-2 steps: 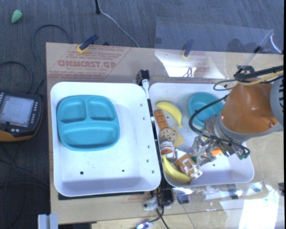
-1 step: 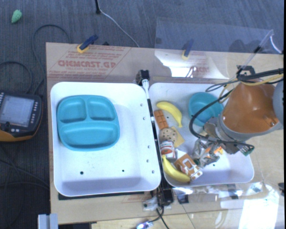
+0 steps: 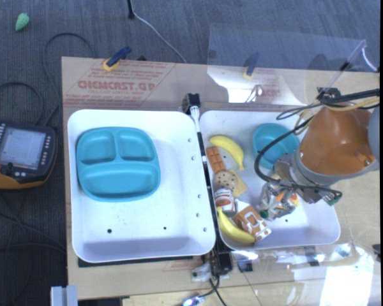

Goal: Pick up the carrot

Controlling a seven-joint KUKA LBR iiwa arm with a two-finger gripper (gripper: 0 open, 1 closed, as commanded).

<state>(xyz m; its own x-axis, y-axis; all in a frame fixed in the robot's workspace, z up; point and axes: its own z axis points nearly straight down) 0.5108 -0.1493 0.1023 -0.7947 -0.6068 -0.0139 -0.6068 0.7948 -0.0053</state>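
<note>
Hovering low in the right-hand shallow white bin [image 3: 319, 231], grey two-finger gripper [image 3: 277, 203] poised over a small orange carrot [image 3: 287, 201], grip state impossible to tell; next, probably a lift.

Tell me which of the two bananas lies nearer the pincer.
The banana at the right bin's front edge, beside the orange-and-white carton. The other banana lies farther back, by the divider, well away from the pincer.

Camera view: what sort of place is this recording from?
Likely a robotics lab test cell: a teach pendant lies on grey carpet, and toy food fills a white bin clamped to a board under the arm's gripper.
</note>
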